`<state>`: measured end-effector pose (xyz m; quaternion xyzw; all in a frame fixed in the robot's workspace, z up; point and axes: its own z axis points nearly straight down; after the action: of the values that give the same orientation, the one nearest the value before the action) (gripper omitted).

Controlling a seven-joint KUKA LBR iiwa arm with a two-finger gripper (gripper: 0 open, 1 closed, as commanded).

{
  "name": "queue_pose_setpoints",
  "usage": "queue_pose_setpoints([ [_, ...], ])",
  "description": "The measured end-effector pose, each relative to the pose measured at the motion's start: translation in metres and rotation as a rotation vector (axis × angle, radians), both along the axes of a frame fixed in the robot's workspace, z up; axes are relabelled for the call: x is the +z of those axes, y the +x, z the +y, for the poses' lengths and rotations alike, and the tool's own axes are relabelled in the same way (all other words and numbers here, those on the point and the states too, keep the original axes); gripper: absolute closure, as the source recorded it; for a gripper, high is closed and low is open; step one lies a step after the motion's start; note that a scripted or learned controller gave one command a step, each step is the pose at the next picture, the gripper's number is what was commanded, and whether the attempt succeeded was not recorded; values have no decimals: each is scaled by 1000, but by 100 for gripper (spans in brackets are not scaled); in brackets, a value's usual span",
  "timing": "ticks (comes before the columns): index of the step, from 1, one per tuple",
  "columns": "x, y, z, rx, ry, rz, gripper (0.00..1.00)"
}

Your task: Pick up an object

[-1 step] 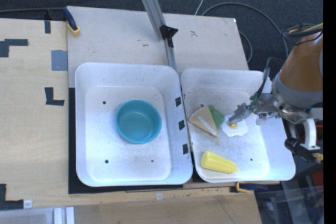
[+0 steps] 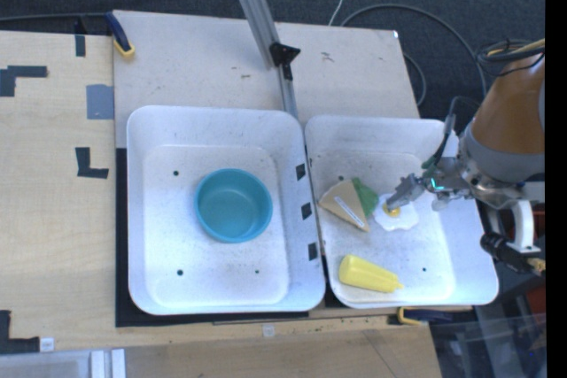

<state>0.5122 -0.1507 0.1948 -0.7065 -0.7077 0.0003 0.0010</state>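
Observation:
In the right bin (image 2: 461, 279) lie a tan and green sandwich wedge (image 2: 348, 202), a white fried egg with a yellow yolk (image 2: 396, 218) and a yellow corn cob (image 2: 368, 274). My gripper (image 2: 403, 194) reaches in from the right and hangs low just above the egg, right of the sandwich wedge. A blue bowl (image 2: 234, 204) sits in the middle of the left bin (image 2: 146, 190).
A grey metal pole (image 2: 257, 4) slants down from the top to the divide between the bins. Cables (image 2: 372, 13) trail over the dark floor behind the bench. The arm's orange band (image 2: 514, 115) stands over the right bin's right edge.

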Motion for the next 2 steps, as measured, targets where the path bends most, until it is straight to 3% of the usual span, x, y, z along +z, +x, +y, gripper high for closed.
queue_pose_setpoints([
  [1, -62, 2, -5, -2, 0, 6, 0],
  [2, -105, 3, -6, -2, -2, -1, 0],
])
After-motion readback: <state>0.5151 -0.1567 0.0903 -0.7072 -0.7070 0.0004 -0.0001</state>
